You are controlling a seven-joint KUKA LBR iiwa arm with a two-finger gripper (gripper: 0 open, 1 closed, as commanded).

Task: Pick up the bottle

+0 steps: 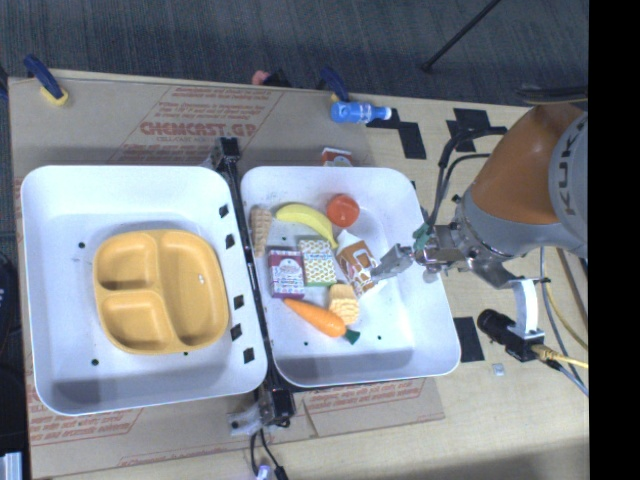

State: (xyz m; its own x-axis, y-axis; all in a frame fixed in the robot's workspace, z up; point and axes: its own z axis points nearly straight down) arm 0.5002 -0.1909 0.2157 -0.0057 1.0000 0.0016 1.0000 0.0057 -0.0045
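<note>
Two shallow white bins are seen side by side on the counter [420, 408]. A yellow divided plastic tray [160, 290] lies in the left bin [50, 368]. In the right bin [425, 338], the gripper [385, 265] is lowered beside a small brown bottle [356, 264], among a yellow banana [303, 218], an orange carrot [315, 317] and a red tomato [343, 209].

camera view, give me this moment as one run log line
task: pick up bottle | hand: low in right bin, beside bottle | grip: unclear | banana, carrot nearby | yellow tray in left bin
</note>
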